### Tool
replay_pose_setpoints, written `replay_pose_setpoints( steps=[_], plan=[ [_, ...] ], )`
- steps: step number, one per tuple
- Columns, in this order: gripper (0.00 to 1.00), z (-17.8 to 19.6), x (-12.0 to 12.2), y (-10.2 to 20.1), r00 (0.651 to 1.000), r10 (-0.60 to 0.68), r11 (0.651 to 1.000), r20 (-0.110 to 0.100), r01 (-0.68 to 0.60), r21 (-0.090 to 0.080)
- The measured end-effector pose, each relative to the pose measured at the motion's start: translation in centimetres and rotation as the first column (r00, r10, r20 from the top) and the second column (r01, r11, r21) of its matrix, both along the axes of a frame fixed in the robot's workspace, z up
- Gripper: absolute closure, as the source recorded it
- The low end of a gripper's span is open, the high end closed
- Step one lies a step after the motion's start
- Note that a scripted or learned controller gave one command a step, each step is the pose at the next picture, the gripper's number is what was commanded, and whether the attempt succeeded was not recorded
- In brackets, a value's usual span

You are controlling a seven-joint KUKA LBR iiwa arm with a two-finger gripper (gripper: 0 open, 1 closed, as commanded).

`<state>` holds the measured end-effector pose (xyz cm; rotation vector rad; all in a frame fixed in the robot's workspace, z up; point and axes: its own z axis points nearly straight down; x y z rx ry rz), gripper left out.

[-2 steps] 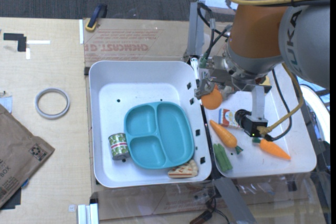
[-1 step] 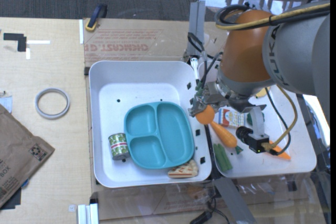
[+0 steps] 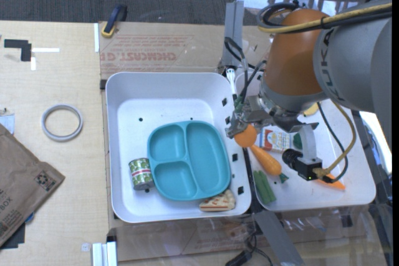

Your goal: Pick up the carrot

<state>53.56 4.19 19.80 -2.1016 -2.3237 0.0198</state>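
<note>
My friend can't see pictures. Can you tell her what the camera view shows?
A grey and orange robot arm's gripper hangs just above a carrot in the right white bin. The left white bin holds a teal divided plate, a small can and a sandwich piece.

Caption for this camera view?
Gripper low over the carrot in the right bin; teal divided plate left.
</note>
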Motion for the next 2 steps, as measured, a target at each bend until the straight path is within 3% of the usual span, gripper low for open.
replay_pose_setpoints(
  steps=[1, 2],
  plan=[
    [1.0, 5.1, 3.2, 1.9, 0.95, -0.313, 0.95, 0.01, 0.313, -0.001],
    [1.0, 3.6, -0.2, 1.1, 0.535, -0.845, 0.534, 0.012, 0.845, -0.006]
  ],
)
